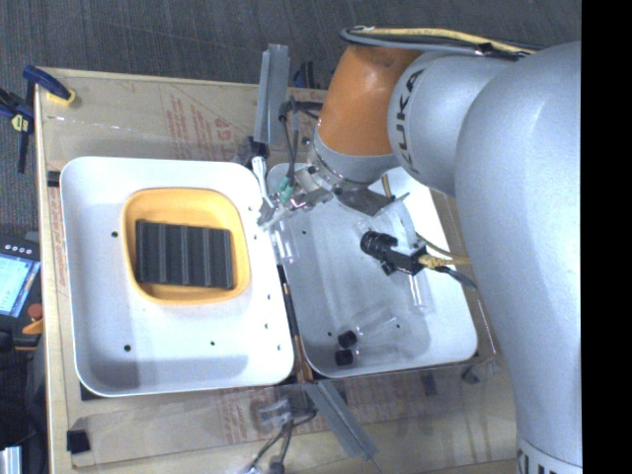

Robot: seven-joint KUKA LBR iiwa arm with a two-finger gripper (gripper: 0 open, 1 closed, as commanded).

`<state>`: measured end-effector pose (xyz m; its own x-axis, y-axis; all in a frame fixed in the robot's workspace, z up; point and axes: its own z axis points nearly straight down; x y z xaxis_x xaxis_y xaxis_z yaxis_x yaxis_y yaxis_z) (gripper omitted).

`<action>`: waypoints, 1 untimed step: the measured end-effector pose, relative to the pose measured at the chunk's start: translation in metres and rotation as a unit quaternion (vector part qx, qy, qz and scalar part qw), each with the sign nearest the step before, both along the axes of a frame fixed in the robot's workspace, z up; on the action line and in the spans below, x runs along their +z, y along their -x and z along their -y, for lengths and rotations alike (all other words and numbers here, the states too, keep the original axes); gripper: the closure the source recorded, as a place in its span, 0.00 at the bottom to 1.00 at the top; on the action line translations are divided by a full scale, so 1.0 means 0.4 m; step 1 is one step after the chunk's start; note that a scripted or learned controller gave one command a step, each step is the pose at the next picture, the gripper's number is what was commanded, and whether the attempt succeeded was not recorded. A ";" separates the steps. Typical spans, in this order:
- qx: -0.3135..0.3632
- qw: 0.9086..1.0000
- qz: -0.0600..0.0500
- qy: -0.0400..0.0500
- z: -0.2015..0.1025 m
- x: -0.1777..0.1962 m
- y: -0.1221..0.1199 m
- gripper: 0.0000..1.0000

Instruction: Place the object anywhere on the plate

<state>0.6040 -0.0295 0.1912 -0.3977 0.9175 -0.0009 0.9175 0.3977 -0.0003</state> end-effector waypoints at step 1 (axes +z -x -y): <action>0.000 1.000 0.000 0.000 0.001 0.000 0.000 0.00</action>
